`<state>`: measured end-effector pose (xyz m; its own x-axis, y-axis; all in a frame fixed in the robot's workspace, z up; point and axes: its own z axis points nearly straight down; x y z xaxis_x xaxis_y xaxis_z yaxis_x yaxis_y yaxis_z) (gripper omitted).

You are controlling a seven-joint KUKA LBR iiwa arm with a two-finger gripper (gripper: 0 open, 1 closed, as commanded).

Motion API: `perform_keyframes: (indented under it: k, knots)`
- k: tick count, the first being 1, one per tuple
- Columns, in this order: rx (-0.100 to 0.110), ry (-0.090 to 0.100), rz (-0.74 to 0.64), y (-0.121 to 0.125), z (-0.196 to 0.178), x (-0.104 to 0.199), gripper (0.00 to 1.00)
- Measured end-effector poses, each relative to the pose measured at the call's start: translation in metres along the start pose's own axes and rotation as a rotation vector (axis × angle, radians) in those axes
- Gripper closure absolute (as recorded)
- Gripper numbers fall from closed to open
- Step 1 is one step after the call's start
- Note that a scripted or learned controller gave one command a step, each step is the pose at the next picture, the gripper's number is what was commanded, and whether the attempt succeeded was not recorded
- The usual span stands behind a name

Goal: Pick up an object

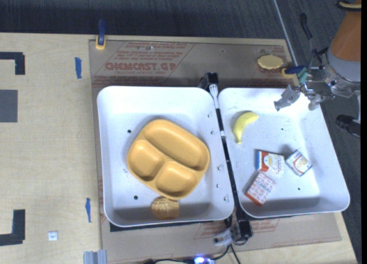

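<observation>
Gripper (298,99) sits over the right bin's (338,191) far right corner, fingers spread, nothing between them. Right bin count: one banana (243,124) to its left and slightly nearer the camera, three small cartons (269,162) (298,163) (261,188) below it, well apart from it. Left bin (109,142), further left: one yellow divided tray (166,156), one brown round piece (165,206) touching the tray's near edge. One tan disc (270,62) on the board just beyond the gripper. Nothing blocks the cartons.
</observation>
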<state>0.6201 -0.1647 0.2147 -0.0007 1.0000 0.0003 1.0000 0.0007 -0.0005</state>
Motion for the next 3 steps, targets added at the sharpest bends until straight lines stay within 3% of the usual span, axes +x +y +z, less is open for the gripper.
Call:
perform_keyframes:
  k: [1,2,3]
  knots:
    - [-0.003,-0.001,0.0,-0.035,0.129,0.018,0.0]
    - [-0.002,0.0,0.001,-0.118,0.129,0.038,0.0]
    - [-0.007,-0.002,0.001,-0.117,0.119,0.038,1.0]
